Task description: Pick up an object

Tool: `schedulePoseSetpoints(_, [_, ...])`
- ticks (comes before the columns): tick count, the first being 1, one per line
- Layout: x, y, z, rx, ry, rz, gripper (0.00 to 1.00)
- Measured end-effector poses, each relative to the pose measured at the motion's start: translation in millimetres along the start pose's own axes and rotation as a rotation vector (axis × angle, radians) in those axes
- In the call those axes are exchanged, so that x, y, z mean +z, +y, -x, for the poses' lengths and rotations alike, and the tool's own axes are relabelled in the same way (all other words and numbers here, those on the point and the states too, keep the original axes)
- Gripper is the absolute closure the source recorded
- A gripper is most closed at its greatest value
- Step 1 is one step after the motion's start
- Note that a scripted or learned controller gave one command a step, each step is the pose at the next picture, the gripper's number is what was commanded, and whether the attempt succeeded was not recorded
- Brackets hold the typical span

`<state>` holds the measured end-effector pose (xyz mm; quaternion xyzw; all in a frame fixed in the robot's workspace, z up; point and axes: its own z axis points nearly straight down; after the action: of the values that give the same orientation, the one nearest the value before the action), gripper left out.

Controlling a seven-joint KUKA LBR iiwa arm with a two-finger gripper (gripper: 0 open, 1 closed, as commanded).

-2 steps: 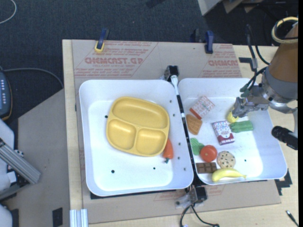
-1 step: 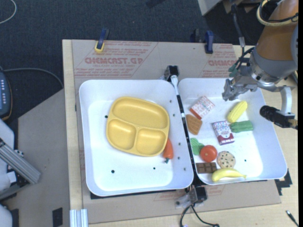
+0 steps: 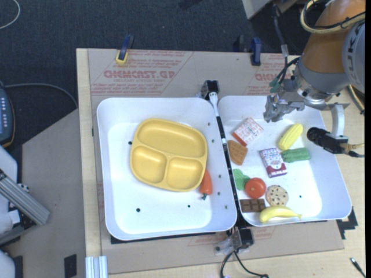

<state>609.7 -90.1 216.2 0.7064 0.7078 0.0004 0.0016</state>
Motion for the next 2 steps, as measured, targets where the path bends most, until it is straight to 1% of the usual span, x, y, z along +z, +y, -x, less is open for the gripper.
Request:
schedulePoseSetpoints(1, [0,5,3,0.0,-0.001,0.001,1.0])
schedulePoseSetpoints(2, [-15,13,-5,0.001,0.0,0.001,1.0])
